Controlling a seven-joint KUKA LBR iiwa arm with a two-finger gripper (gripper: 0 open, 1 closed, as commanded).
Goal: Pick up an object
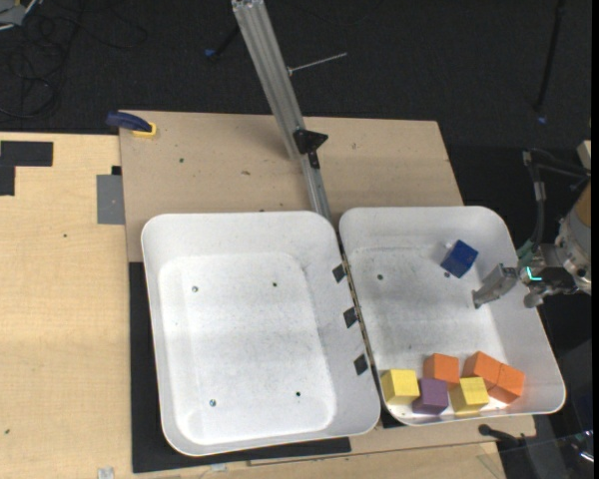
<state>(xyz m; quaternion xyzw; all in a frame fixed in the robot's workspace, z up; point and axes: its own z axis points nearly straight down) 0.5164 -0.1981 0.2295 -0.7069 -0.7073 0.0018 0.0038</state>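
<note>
Camera view: the gripper (501, 284) hangs at the right bin's (399, 230) three-o'clock rim, fingers spread, holding nothing. A blue cube (459, 257) lies just beside it at ten o'clock. Other blocks (454, 381) cluster at the bin's six o'clock.

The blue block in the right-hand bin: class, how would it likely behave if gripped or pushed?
The blue block looks rigid and flat-faced, so it should probably slide, not roll. It appears small, so likely light. It lies apart from other blocks, near the gripper, so nothing seems to crowd it.
</note>
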